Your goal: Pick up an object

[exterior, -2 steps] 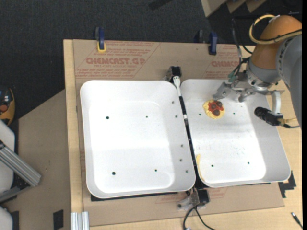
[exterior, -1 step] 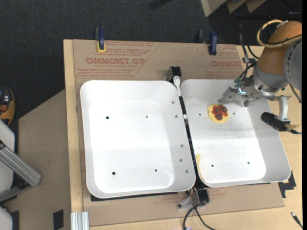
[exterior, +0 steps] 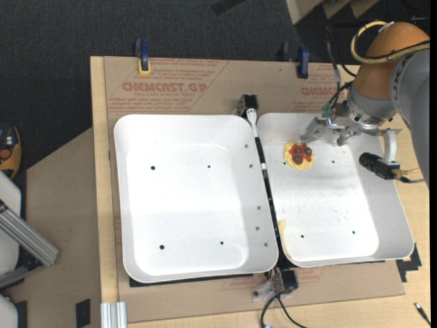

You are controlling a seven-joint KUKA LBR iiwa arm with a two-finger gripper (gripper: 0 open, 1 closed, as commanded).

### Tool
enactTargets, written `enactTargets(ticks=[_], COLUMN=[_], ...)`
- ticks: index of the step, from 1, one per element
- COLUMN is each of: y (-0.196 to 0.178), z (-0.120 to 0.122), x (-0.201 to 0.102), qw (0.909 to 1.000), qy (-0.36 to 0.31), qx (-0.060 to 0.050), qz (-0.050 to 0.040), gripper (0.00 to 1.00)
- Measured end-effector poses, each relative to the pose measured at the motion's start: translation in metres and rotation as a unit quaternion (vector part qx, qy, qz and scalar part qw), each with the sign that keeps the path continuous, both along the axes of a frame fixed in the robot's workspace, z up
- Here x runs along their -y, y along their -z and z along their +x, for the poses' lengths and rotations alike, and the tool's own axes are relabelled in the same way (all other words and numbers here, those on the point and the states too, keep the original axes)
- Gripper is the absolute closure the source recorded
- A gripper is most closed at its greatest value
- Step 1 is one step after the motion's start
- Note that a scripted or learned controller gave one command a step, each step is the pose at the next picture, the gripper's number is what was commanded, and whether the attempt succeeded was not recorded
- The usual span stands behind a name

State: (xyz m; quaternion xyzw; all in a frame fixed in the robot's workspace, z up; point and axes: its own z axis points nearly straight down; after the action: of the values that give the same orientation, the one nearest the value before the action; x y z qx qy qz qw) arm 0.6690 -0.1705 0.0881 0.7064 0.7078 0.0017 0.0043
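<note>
A small red and yellow object [exterior: 299, 155] lies in the upper left part of the right bin [exterior: 341, 231]. My gripper [exterior: 325, 135] hangs over the back of that bin, just up and to the right of the object. Its fingers [exterior: 311, 132] are spread open with nothing between them. The left fingertip ends close to the object's upper right edge; I cannot tell whether it touches. The grey arm with its orange band [exterior: 382, 53] comes in from the upper right.
The left bin [exterior: 136, 203] sits beside the right one, with a black divider strip [exterior: 263, 176] between them. A black part with a cable [exterior: 379, 164] hangs over the right bin's right side. A small yellowish scrap [exterior: 281, 229] lies at the right bin's left rim.
</note>
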Motion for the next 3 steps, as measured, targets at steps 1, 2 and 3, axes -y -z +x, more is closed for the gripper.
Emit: enactTargets(ticks=[1, 2, 3], y=[0.000, 0.000, -0.001], z=[0.000, 0.000, -0.051], x=[0.003, 0.013, 0.023], qw=[1.0000, 1.0000, 1.0000], qy=[0.001, 0.001, 0.002], qx=[0.000, 0.000, -0.001], qz=[0.0013, 0.0011, 0.0016], gripper=[0.00, 0.00, 0.00])
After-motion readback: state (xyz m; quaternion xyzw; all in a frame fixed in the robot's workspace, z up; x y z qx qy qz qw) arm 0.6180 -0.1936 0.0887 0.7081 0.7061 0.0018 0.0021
